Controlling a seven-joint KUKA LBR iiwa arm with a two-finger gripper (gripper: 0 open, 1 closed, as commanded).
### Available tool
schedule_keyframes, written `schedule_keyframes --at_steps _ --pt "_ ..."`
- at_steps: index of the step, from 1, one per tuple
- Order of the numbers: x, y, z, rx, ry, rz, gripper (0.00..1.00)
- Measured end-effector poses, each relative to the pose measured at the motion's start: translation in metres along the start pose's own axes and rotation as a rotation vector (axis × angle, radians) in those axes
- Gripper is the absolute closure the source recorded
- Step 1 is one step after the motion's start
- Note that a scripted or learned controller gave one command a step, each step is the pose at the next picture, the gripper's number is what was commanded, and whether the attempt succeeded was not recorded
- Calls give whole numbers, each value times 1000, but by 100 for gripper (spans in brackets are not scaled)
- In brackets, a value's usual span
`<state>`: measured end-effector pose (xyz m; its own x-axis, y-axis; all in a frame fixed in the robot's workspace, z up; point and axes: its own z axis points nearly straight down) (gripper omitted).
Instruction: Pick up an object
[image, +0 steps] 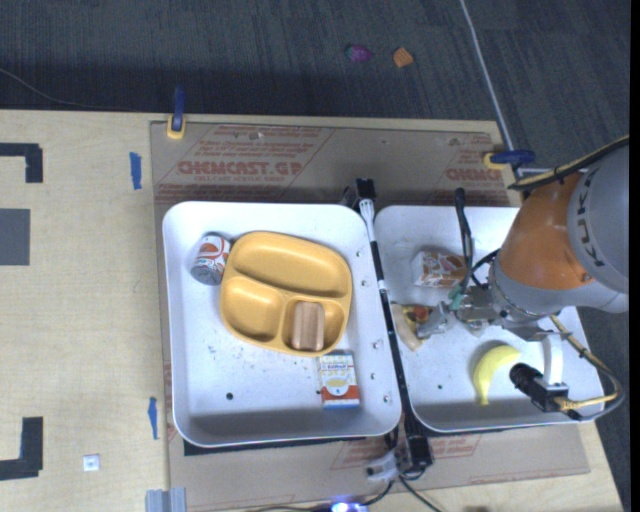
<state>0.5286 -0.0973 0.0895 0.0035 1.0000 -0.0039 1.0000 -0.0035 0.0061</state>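
Two white bins, one arm low over the right one

Two shallow white plastic bins sit side by side on a brown cardboard sheet (300, 150) laid over the pale wooden bench (80, 300). The left bin (190, 400) holds a yellow three-compartment plastic tray (270, 270); a tan rounded block (306, 325) lies in the tray's lower right compartment. A crushed red-and-silver can (209, 258) lies just beside the tray's upper left edge, and a small white-and-orange carton (339, 379) lies below the tray, near the bin's front wall.

The right bin (440, 415) holds a yellow banana (491, 368) near its front, a crumpled clear-and-orange wrapper (440, 268) toward the back, and a small flat piece with red and dark markings (415, 318) near the left wall.

Reaching in from the right, the grey arm with its orange band (545, 250) bends down over the right bin. The two-finger gripper (447, 313) points left, low between the wrapper and the banana, just beside the small flat piece. How far apart its jaws stand cannot be told, nor whether anything is held between them.
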Motion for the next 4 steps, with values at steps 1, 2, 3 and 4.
schedule_keyframes --at_steps 1,2,3,4 --pt "-4 -41 0 -11 -1 -4 0" --pt "-9 -39 -11 -21 -13 1 100" --pt "-9 -40 -11 -20 -13 1 0" --pt "-5 -42 0 -6 -1 -1 0"
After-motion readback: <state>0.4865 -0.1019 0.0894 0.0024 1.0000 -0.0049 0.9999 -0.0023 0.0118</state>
